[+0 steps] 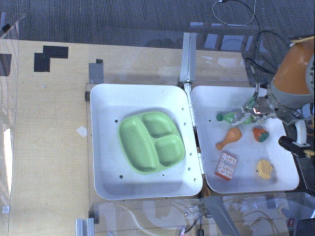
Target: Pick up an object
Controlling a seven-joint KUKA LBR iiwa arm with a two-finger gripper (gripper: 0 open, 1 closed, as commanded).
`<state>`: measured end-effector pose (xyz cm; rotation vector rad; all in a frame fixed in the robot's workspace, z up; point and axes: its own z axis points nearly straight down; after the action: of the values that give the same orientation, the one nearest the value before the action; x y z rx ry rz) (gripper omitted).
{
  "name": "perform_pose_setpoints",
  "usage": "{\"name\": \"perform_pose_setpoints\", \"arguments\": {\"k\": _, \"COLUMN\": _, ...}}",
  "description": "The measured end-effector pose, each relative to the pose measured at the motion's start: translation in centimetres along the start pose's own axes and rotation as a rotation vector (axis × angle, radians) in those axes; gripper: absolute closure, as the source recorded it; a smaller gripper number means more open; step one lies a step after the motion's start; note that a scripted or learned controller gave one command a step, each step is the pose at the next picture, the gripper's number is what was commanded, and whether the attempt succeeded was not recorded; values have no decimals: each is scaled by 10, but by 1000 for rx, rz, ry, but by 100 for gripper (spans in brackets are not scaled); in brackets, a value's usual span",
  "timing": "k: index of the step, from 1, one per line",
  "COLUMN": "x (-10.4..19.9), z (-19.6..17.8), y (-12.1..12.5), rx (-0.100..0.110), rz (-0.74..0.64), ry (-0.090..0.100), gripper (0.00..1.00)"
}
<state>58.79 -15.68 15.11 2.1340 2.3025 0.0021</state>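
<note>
Two white bins: the left bin (pixel 103 146) holds one green tray (pixel 150 141); the right bin (pixel 209 146) holds five small objects. The gripper (pixel 252 110), state unclear, hovers over a green bottle (pixel 227 116).

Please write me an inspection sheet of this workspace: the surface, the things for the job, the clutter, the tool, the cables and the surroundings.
Surface: wooden bench bearing left bin and right bin.
Job's things: in the right bin, green bottle, orange drumstick toy, red-green ball, small printed box, yellow toy.
Clutter: green divided tray in the left bin.
Tool: tool low beside the green bottle; finger state unclear.
Cables: black cable looping on the floor behind.
Surroundings: grey carpet; black tape marks on the bench.
</note>
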Motion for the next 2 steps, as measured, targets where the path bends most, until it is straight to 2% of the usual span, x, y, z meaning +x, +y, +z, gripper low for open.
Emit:
{"name": "perform_pose_setpoints", "arguments": {"k": 1, "x": 49, "z": 62, "y": 15, "rx": -10, "rz": -60, "ry": -2, "gripper": 0}}
{"name": "perform_pose_setpoints", "arguments": {"k": 2, "x": 71, "z": 61, "y": -42, "rx": -13, "rz": -167, "ry": -2, "gripper": 0}}
